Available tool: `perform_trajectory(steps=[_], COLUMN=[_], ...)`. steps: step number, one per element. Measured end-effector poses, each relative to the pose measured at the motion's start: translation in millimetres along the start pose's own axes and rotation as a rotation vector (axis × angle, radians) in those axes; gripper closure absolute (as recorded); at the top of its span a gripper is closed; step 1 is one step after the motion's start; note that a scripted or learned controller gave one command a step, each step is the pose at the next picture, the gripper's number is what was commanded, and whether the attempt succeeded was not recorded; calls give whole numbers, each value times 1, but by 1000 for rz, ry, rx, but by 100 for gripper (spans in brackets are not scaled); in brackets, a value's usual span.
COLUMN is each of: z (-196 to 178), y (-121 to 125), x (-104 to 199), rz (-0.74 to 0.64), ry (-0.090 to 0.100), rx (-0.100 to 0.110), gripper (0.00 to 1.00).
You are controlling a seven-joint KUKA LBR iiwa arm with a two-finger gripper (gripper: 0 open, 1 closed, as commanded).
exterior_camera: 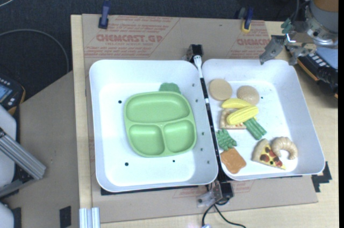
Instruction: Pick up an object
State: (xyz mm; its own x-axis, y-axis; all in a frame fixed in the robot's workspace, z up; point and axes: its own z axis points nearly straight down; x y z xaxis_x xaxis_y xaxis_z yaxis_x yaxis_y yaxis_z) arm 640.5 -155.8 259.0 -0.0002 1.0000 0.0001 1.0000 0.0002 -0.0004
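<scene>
The right bin (301, 108) holds several toy foods: two round cookies (219, 89), a banana (235, 104), a corn cob (243, 113), a green bean (256, 128), a broccoli piece (226, 140), an orange chunk (233, 160), a pizza slice (266, 156) and a croissant (285, 146). My gripper (278, 58) hovers above the bin's far right corner, away from the food. Its fingers are spread open with nothing between them.
The left bin (105, 114) carries a green divided plate (159, 123) with a small green item (170, 87) behind it. Two clamps (104, 14) pin the cardboard base at the back. Cables and equipment sit at the far right.
</scene>
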Motion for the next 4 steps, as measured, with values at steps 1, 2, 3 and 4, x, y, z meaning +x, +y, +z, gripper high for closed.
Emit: perform_trajectory(steps=[1,2,3,4], z=[102,168,153,143], y=[-47,-65,-63,-62], x=[-11,69,64,64], rz=[4,-5,1,2], ry=[3,4,1,0], rx=[12,1,-7,-9], gripper=[0,0,100,100])
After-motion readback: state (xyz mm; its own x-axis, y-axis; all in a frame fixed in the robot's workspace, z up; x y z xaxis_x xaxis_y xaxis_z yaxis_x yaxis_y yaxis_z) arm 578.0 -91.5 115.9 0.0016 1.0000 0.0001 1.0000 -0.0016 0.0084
